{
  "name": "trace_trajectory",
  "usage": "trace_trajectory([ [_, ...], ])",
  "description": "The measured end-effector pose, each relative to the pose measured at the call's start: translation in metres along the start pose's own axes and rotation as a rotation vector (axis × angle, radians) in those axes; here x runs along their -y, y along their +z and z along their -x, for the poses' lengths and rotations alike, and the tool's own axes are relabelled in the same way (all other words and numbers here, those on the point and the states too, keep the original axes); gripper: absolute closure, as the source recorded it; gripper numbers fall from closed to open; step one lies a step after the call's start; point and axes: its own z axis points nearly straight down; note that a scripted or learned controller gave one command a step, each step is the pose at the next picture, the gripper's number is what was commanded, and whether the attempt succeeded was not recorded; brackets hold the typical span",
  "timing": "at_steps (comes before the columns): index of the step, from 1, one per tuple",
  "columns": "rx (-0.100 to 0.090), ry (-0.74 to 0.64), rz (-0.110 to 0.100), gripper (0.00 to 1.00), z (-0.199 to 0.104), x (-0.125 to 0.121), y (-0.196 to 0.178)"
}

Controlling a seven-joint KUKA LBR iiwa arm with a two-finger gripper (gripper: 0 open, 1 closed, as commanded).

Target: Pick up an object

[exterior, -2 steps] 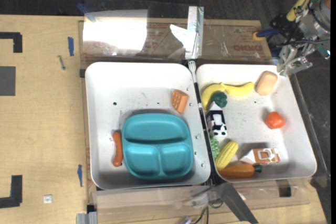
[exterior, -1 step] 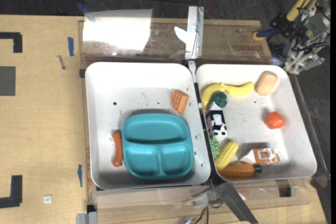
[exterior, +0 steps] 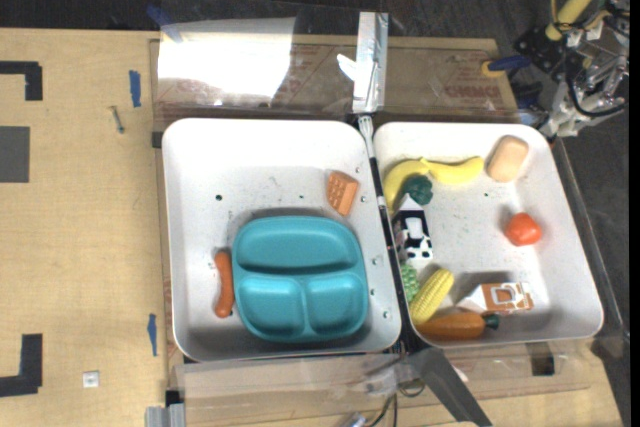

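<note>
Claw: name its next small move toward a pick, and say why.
Probably swing the claw left and forward over the right bin, toward the red tomato. The claw sits outside the bin's far right corner with nothing visibly between its fingers, and the tomato lies apart from the other toys, so it looks the easiest target.

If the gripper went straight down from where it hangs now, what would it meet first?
Probably the bench edge or floor just outside the right bin's far right corner, not a toy. The gripper sits beyond that corner; the peach-coloured toy lies nearest, inside. Depth is unclear from this slanted view.
</note>
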Motion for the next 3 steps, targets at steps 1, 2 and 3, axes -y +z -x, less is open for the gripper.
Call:
trace_trajectory([
  [1, 0.001, -0.263, 0.001, 1.00, 0.0001, -0.0001, -0.0008],
  [2, 0.002, -0.616, 0.005, 1.00, 0.0000, -0.0007, 0.0080],
  [3, 0.002, -0.899, 0.003, 1.00, 0.0070, -0.0040, 0.0004],
])
